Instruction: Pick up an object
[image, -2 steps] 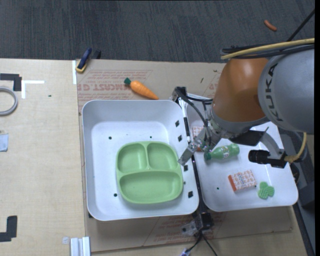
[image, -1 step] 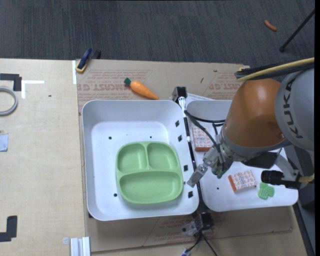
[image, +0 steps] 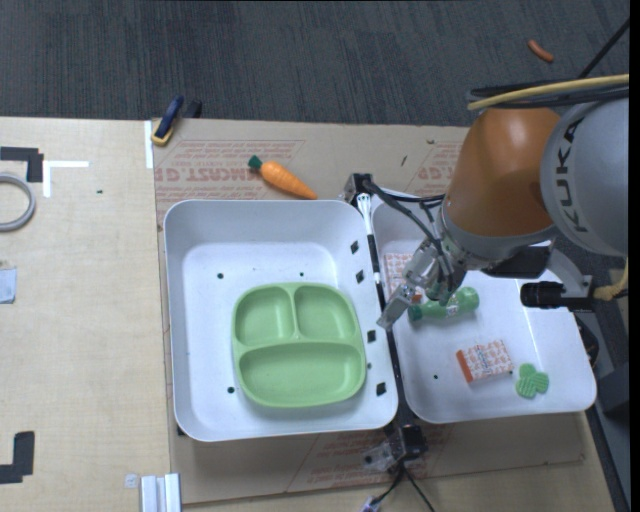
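1. Arm (image: 520, 170): I see my grey KUKA arm, orange band above the wrist, reaching in from the right and hanging over the right bin (image: 560, 400).
2. Gripper (image: 415, 298): low over the left part of the right bin, close to the wall where the two bins meet. I cannot tell how wide it stands, nor whether it has anything in its hold.
3. Green bottle-like toy (image: 450, 304): the nearest candidate. It lies on the bin floor just beside the gripper, on the side away from the left bin; its left end runs in under the tool, so I cannot tell whether they touch. Its long axis runs roughly left to right across the view, tilted a little.
4. My judgement: the pick turns on that axis. The fingers would need to close across the toy's narrow width, not along its length.
5. Orange-and-white packet (image: 484, 361): flat on the same floor, further toward the near edge, apart from the tool.
6. Small green clover-shaped piece (image: 532, 381): near the bin's near right corner, just beside the packet.
7. Left bin (image: 190, 400): holds a green divided plate (image: 298, 345).
8. Toy carrot (image: 282, 177): on the cardboard outside both bins.
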